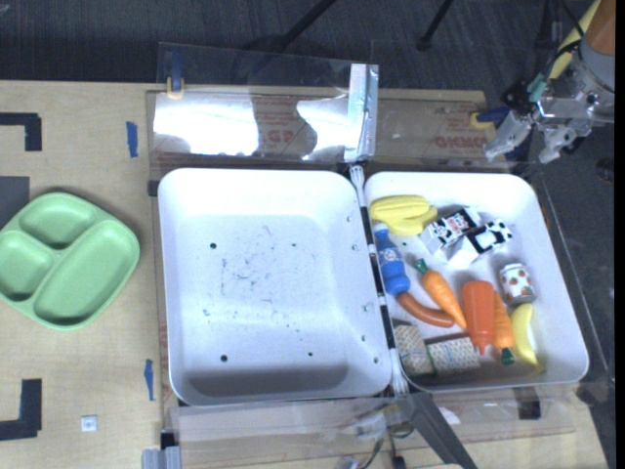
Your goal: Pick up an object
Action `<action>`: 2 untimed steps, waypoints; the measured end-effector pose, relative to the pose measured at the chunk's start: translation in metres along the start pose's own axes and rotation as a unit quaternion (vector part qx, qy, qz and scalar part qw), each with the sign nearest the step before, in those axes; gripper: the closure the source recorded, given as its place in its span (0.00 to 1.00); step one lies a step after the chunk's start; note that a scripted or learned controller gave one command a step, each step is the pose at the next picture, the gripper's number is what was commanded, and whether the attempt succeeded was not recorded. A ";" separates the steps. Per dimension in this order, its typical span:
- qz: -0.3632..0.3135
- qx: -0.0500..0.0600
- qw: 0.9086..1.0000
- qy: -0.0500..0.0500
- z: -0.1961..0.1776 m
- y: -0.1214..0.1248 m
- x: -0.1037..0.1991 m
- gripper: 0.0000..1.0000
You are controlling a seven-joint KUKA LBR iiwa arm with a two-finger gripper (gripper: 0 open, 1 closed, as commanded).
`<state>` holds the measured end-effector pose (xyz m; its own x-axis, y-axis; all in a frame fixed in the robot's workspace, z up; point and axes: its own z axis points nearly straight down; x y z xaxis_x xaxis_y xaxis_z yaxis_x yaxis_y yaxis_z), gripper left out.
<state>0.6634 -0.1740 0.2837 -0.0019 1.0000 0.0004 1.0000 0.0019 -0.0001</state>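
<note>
All the pickings sit in the right bin (557, 262): a yellow banana bunch (400, 211) at the top, a black-and-white toy (467, 231) beside it, a blue bottle (392, 267) along the left wall, and carrots (441, 296) crowding an orange vegetable (480, 313) mid-bin. The left bin (259, 281) lies alongside. The gripper (535, 137) hangs above the right bin's far rim, fingers spread, nothing between them. A green divided plate (63, 259) sits far left.

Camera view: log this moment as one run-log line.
gripper: above right bin's far edge, holding nothing | right bin: toys untouched | left bin | status: pick not yet made
</note>
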 end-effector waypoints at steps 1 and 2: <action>-0.001 0.000 1.000 0.000 0.138 -0.075 0.012 0.00; -0.003 -0.003 1.000 -0.001 0.196 -0.116 0.066 0.00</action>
<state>0.5474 -0.1083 0.0873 -0.0073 1.0000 -0.0007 1.0000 0.0073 0.0067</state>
